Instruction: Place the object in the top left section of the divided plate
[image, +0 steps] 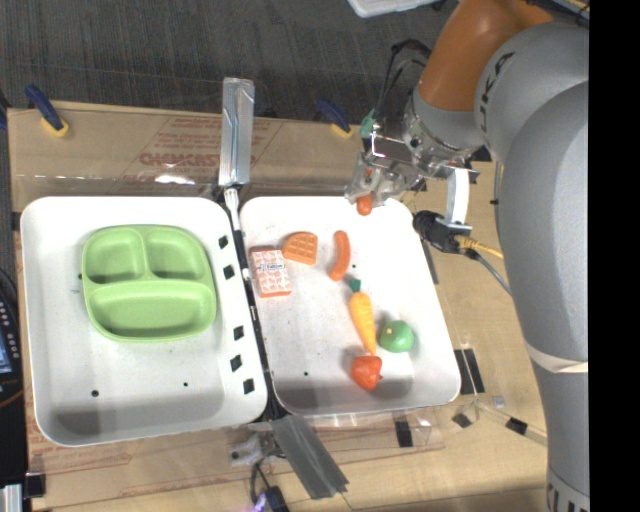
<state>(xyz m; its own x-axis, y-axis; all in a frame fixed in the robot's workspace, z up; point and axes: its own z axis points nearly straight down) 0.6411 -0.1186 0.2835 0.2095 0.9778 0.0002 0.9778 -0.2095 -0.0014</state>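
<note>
The green divided plate (150, 282) lies in the left bin (50, 330); its top left section (112, 255) holds nothing. My gripper (368, 195) hangs over the far edge of the right bin (425, 300), well to the right of the plate. A small orange-red object (364, 206) sticks out between the fingertips, lifted off the bin floor, and the fingers look shut on it.
On the right bin's floor lie a pink-and-white packet (270, 272), an orange waffle (300, 247), a sausage (340, 254), a carrot (362, 316), a green ball (397, 337) and a red piece (366, 372). A ridge (240, 290) divides the bins.
</note>
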